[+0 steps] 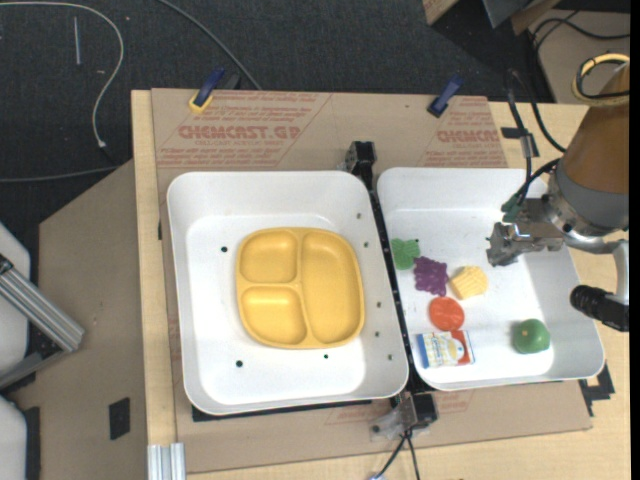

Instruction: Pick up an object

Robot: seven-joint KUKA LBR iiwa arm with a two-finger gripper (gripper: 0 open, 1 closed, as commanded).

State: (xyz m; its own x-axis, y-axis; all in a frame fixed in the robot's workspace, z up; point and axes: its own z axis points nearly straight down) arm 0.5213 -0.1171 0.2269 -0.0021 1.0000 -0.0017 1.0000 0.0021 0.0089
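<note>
We have the end effector (pixel 503 245) poised over the right bin (pixel 470 193), just right of the cluster of small toy foods, and we cannot tell from this slanted view whether it is released or clenched; nothing shows in its grasp. Our likeliest target is the yellow corn piece (pixel 469 283), which lies just below and left of the tool, with the purple grapes (pixel 431 275) touching or nearly touching its left side. To do this step well, we should centre over the corn and come straight down, so that we do not catch the grapes or the orange-red tomato (pixel 447 314) just below. The green apple (pixel 530 336) sits well apart near the bin's lower right and would be a cleaner pick. These pieces look like smooth moulded plastic, rounded and likely to roll; the small flat carton (pixel 442 349) looks harder to grip. The left bin (pixel 200 208) holds a glossy yellow divided plate (pixel 300 287).
</note>
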